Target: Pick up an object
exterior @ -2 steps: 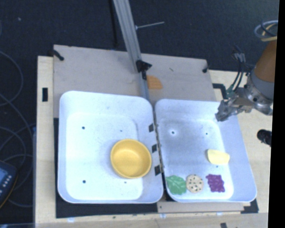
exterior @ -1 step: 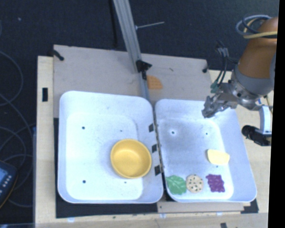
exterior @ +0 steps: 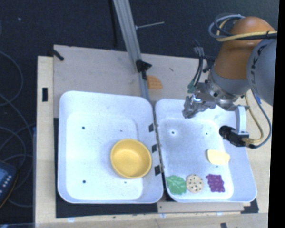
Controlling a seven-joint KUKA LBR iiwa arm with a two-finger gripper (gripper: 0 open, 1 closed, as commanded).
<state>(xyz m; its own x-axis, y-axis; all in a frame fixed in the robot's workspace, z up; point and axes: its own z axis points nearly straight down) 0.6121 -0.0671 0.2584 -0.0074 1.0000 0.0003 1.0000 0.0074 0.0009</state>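
Arm: the grey KUKA arm with its orange band [exterior: 236,49] reached in from the right of the camera view and stood above the far end of the right-hand bin.
Gripper: the two-finger metal gripper [exterior: 194,108] hung over the far left corner of the right shallow white plastic bin [exterior: 189,137]; nothing showed between its fingers, and whether they were apart or together could not be told from this slanted view.
Right bin contents: a pale yellow, roughly wedge-shaped flat piece [exterior: 218,157] lay towards the right wall; along the near edge sat a row of three small items, a green leaf-shaped piece [exterior: 176,184], a round tan cookie with dark spots [exterior: 194,183] and a purple grape-bunch-shaped piece [exterior: 215,182]. The green piece and the cookie lay just beside each other; the purple one sat a little apart.
Distance from gripper: all four small items lay well apart from the gripper, at the opposite end of the bin.
Left bin: the left shallow white plastic bin [exterior: 85,113] held a round yellow bowl [exterior: 130,158], upright, near the bin's right wall.
Bench: the light wooden bench top [exterior: 97,68] carried both bins side by side; a small orange object [exterior: 154,82] lay on it beyond the bins, beside a slanted grey metal rail [exterior: 129,39].
Cable: a black fitting with a yellowish cable [exterior: 234,136] hung over the right bin's right side.
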